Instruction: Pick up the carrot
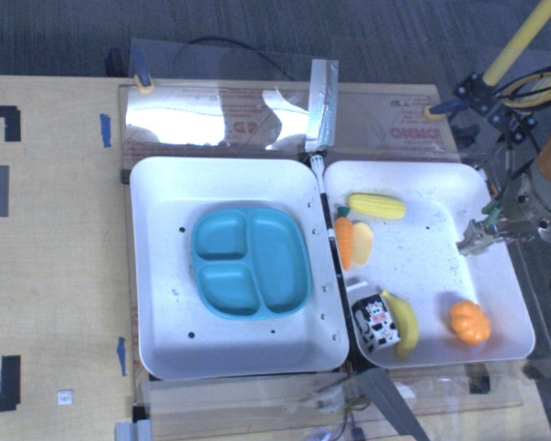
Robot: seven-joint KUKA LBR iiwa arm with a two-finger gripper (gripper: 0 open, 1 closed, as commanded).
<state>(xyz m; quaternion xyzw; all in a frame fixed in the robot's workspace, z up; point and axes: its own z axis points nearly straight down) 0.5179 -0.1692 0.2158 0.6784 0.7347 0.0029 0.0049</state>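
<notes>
- Grey metal gripper (474,238) hung low over the right side of the right bin (441,180), with nothing seen in its grasp; whether it was spread or closed could not be told from this view.
- Carrot (344,243) lay well apart from it, at the left wall of the same bin, long axis running near to far, green top at the far end.
- A pale yellow piece (362,243) touched the carrot's right side; a corn cob (377,207) lay just beyond it, on the far side.
- Judgement: the approach had barely begun. The tool should travel left across the bin, line up over the carrot's middle and close across its short width. The bin wall and the pale piece leave little room either side, so a stray grab was the main risk.
- Count: two bins, the left bin (156,246) holding one blue divided plate (252,261).
- Right bin: one carrot, one corn cob, one pale piece, one banana (405,322), one black-and-white toy (371,323), one round orange fruit (469,322).
</notes>
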